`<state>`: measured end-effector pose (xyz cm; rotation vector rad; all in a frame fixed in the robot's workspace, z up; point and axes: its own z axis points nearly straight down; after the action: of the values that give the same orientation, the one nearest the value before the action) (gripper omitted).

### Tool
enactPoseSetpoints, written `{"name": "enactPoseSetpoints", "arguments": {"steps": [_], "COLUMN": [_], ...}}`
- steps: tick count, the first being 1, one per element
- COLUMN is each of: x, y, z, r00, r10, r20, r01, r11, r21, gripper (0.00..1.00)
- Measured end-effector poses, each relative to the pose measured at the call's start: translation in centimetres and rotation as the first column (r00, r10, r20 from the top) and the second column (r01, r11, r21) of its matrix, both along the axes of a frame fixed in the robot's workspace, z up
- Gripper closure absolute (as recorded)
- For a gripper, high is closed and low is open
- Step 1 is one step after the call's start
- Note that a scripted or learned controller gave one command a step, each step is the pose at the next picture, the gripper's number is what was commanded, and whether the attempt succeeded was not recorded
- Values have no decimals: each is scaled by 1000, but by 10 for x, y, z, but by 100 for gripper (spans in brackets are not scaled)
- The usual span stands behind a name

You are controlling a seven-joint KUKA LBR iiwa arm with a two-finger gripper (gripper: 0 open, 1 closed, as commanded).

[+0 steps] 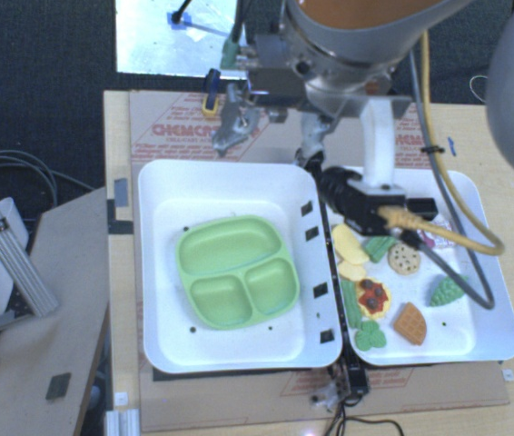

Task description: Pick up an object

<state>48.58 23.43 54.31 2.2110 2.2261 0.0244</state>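
Hanging high over the far edge of the bench, my pincer [271, 139] is spread wide, its two metal fingers [230, 133] well apart, with nothing between them but the printed cardboard [171, 130] below. I hold nothing. I am behind the far rim of the left bin [157, 271], not yet over either bin's floor.

I judge this to be the very start of the pick: poised, open, no thing chosen or touched.

Nearest below me, in the left bin, lies a green divided plate [236, 271], flat and broad, alone in the middle. It looks too wide and low for my fingers to take anywhere but by a rim.

Further out, the right bin [457, 334] holds the small toy foods, crowded toward its left wall: yellow pieces [348, 243], a cookie [404, 260], a pizza slice [372, 296], a brown waffle wedge [410, 323] and a green leaf [446, 291]. The cookie, wedge and leaf lie somewhat apart from the others.

The next move, as I see it, calls for travelling toward the near side and over to the right bin, setting my fingers either side of one of those loose pieces, coming straight down and then closing. The pieces against the wall leave little room for a finger.
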Motion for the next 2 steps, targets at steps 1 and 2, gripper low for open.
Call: {"name": "enactPoseSetpoints", "arguments": {"steps": [1, 2], "x": [0, -2], "y": [-47, -28], "z": [-143, -319], "r00": [1000, 1000], "r10": [-11, -6], "r20": [-25, -29], "r01": [11, 5], "r11": [1000, 1000], "r21": [-14, -14], "gripper": [0, 0]}}
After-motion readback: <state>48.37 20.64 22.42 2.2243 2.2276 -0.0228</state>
